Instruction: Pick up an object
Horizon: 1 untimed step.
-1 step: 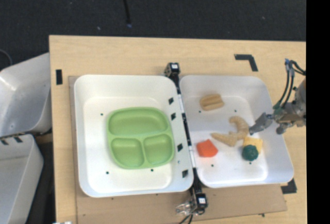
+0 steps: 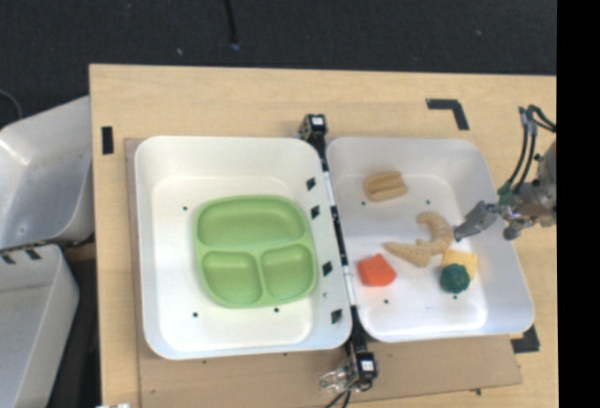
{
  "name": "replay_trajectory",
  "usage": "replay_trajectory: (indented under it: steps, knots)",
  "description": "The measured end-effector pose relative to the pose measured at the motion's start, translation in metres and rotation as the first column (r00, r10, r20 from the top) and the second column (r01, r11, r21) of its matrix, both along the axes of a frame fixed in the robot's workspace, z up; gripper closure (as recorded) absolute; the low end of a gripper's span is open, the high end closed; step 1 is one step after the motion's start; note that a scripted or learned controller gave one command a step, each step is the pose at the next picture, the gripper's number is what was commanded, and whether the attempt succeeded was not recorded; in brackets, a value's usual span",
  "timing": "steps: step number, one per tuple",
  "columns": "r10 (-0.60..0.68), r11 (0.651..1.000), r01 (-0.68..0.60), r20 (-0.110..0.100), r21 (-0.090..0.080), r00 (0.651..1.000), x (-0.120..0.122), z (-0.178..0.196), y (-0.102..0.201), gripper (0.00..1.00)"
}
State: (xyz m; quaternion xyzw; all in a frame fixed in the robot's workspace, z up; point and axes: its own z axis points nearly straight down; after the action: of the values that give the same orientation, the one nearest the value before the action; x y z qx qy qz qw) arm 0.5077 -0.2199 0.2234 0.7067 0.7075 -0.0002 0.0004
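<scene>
I see two white bins side by side on the worktop [image 2: 281,97], and I use the right bin [image 2: 469,312] as my marker for where things are. Inside the right bin, near its far wall, lies a small tan roll [image 2: 383,185]. Closer to the middle of that bin are two pale curved pieces [image 2: 427,240] that touch each other. Just beside them, toward the left wall of the bin, sits an orange block [image 2: 376,271]. On the other side of the pale pieces is a yellow block [image 2: 461,260], and a dark green ball [image 2: 455,279] touches it on the near side. The pincer [image 2: 469,224] comes in over the right wall of the bin and stops just beside the yellow block and the pale pieces. I cannot tell if it is apart or together, and I see nothing in it. To the left of the right bin, the left bin [image 2: 159,322] holds a green tray [image 2: 254,249] with three parts.
</scene>
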Motion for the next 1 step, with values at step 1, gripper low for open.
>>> replay_trajectory:
  steps: [1]
  knots:
    - [-0.001, 1.000, 0.001, -0.002, 0.000, 1.000, 0.0079, -0.0558, -0.0065, 0.00]
